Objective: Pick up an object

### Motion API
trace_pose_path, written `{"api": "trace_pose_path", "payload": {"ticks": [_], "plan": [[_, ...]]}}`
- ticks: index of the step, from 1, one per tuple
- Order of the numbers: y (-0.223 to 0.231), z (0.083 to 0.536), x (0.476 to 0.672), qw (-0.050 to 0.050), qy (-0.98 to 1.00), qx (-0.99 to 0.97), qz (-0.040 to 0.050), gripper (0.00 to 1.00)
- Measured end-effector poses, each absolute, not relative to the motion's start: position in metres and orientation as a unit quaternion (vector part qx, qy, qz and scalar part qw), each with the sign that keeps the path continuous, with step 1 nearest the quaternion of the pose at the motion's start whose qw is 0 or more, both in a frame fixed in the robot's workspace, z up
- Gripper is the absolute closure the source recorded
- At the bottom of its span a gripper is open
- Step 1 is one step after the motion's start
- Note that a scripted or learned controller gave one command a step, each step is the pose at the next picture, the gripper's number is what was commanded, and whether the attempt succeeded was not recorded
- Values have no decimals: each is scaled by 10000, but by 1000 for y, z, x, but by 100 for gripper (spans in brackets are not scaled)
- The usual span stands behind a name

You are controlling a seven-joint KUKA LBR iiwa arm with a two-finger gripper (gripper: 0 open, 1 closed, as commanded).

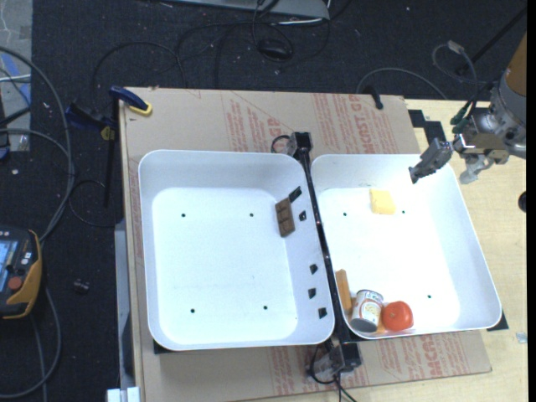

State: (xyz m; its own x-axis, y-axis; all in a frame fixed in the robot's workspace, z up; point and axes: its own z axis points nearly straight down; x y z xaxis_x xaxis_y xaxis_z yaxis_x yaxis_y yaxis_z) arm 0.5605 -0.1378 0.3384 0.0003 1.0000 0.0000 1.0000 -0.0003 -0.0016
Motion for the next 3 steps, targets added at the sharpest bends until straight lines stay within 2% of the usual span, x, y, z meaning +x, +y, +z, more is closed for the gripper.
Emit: {"api": "trace_pose_path", "payload": {"ticks": [3], "plan": [[-137, 339, 560, 1, -7071, -7071, 2, 0]]}}
